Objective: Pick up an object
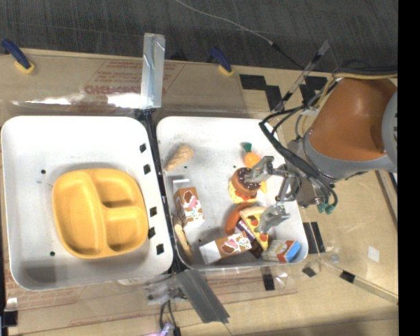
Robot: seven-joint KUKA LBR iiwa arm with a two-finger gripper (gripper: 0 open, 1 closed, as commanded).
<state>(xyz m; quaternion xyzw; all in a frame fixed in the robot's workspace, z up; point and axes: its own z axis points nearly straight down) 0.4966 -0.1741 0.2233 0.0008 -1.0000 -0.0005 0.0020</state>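
Note:
My gripper (267, 193) hangs over the right part of the right bin (210, 128), open, with one finger (261, 168) toward the back and the other (274, 217) toward the front. A brown and yellow toy cake (243, 183) lies just left of the far finger, touching or nearly touching it. An orange carrot toy (250, 158) sits behind the cake. A pizza slice toy (250, 225) lies by the near finger. Nothing is held between the fingers.
The right bin also holds a tan bread roll (178, 157), a small white carton (187, 205), a brown carton (228, 246) and a blue and orange box (288, 250). In the left bin (21, 138) is a yellow divided plate (99, 211).

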